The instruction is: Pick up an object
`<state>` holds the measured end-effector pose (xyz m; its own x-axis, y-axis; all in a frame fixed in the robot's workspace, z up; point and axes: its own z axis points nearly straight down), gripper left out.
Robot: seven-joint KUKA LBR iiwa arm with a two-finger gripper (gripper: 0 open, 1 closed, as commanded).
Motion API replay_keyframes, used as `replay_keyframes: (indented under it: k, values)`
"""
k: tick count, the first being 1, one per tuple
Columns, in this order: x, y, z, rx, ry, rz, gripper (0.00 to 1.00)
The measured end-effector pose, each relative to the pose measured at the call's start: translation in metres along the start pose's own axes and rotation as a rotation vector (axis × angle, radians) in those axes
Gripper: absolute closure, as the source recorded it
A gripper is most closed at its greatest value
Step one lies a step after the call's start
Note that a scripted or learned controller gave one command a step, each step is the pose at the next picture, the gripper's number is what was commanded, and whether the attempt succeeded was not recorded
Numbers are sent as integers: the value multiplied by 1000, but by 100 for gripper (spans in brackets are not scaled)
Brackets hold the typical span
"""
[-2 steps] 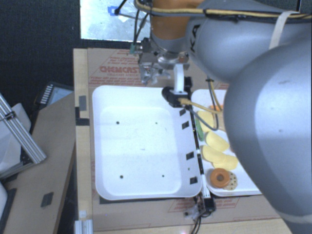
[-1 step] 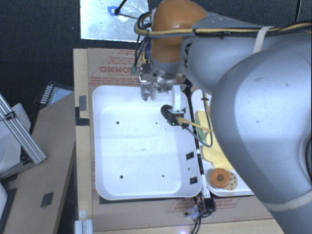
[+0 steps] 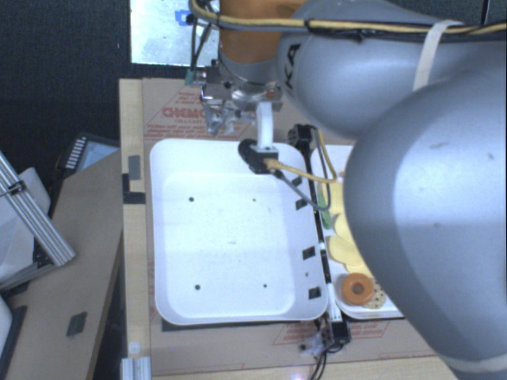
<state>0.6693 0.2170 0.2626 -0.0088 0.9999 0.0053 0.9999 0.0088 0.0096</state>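
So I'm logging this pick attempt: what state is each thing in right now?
Gripper: above the left bin's far rim, nothing visibly held.
Left bin: flat on the bench.
Right bin: mostly hidden by the arm.
Orange round object: lying in the right bin.

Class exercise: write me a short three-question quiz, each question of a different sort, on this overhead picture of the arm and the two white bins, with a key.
1. True or false: the orange round object lies in the left bin.
2. Multiple choice: the orange band of the arm sits
A. at the top of the view
B. at the bottom of the view
C. at the left edge of the view
3. Fill in: the yellow object lies in the ____ bin, partly hidden by the grey arm.

Key
1. False: it lies in the right bin, near its front edge.
2. A
3. right
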Motion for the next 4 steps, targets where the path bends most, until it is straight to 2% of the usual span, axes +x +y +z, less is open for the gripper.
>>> replay_keyframes:
  k: [1,2,3,4]
  values:
    - [-57,0,-10,7,-6,12,100]
    - [-53,0,-20,5,-4,4,100]
    - [-27,-1,-12,8,-4,4,100]
    - [-28,0,-24,5,-4,2,100]
